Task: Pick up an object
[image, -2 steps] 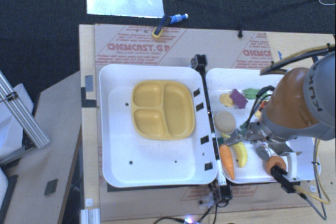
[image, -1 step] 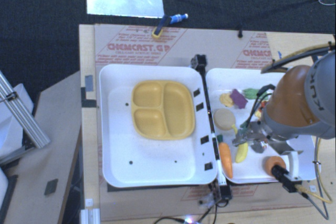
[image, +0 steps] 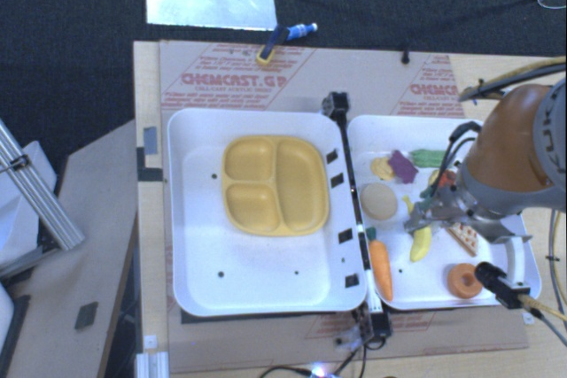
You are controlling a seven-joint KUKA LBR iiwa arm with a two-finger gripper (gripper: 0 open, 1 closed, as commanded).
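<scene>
Two white bins side by side on the counter (image: 390, 75). Left bin (image: 199, 270) carries a yellow three-compartment plate (image: 275, 184) near its centre.

Right bin (image: 361, 137) holds the toy food: purple piece (image: 403, 165) and green piece (image: 427, 157) toward 12 o'clock, touching; small yellow piece (image: 382, 166) just beside the purple one; beige round item (image: 380, 201) toward 9 o'clock; carrot (image: 380, 268) along the 7 o'clock edge; orange ring (image: 463, 280) toward 5 o'clock; banana (image: 421, 243) near centre.

Arm enters from 3 o'clock; its orange band hides the bin's 3 o'clock side. Pincer (image: 428, 217) sits low over the banana's upper end. Cannot tell whether it is open or closed; nothing is visibly gripped. A brown patterned piece (image: 463, 236) beside it is partly covered, identity unclear.
</scene>
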